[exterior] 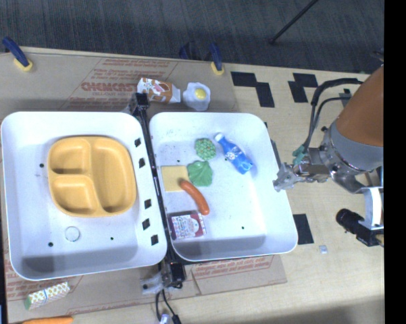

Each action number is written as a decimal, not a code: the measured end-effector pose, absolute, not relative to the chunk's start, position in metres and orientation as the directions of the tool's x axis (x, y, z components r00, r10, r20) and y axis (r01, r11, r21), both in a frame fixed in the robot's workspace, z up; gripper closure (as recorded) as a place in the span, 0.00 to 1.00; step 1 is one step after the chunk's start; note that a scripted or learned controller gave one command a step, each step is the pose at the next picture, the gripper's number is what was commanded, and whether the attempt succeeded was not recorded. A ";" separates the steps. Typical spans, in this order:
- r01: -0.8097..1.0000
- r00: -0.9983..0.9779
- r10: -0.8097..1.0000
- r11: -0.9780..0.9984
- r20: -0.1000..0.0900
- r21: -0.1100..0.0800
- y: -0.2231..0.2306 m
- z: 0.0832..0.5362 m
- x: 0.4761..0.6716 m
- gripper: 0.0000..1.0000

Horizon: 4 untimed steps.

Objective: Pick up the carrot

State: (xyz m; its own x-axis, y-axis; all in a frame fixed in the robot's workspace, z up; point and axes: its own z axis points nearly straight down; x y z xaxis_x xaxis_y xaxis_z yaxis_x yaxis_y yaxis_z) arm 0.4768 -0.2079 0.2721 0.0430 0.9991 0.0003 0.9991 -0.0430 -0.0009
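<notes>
Hovering outside right bin (273, 155): tool (284, 181); carrot (194, 196) inside.

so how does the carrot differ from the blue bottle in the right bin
The carrot is orange, a plain slim rod; the blue bottle is blue with a white cap and a label. The carrot lies near the bin's middle, touching a yellow square; the bottle lies nearer the far right corner, touching nothing. Both lie flat on a similar slant in the right bin.
</notes>
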 end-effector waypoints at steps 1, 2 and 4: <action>0.994 0.110 0.994 -0.110 0.001 -0.003 -0.205 0.268 0.477 1.00; 0.998 0.063 0.998 -0.063 0.000 -0.001 -0.206 0.287 0.477 1.00; 0.992 -0.124 0.992 0.124 0.000 0.000 -0.208 0.307 0.477 1.00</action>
